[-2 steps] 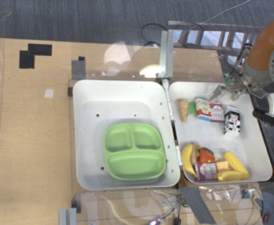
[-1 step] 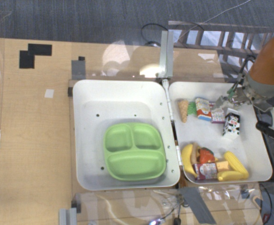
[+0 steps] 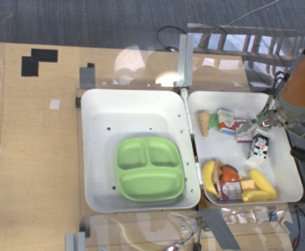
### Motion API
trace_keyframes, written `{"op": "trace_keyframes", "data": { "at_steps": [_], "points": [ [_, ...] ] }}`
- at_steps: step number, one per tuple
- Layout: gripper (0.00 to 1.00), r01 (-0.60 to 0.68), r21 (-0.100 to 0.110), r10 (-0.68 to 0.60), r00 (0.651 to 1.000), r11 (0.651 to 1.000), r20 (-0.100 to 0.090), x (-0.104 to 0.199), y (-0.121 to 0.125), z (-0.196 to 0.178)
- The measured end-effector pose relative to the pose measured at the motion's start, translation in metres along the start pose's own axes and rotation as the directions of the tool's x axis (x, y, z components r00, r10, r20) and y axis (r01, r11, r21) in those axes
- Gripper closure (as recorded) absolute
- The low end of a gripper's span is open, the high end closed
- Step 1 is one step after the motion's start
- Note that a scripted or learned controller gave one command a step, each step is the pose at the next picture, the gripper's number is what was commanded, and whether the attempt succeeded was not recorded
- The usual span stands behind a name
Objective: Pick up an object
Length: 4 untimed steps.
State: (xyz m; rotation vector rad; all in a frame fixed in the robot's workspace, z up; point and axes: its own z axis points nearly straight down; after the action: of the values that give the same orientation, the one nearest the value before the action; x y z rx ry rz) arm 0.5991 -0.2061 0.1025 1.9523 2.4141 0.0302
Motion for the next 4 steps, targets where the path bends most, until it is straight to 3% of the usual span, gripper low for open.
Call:
{"op": "trace_keyframes", "data": {
  "at_steps": [2,3,4],
  "points": [
    [0.0,-0.003,-0.002,0.003,1.0,1.0,0.002,0.004,-0.021,0.0],
    [0.0,-0.138,0.025,0.138,0.99,0.99,-0.008,0.047,-0.039,0.01],
    [1.0,-0.135,0.02,0.135,0.991,0.991,-0.009,0.048,-0.036,-0.001]
  ]
}}
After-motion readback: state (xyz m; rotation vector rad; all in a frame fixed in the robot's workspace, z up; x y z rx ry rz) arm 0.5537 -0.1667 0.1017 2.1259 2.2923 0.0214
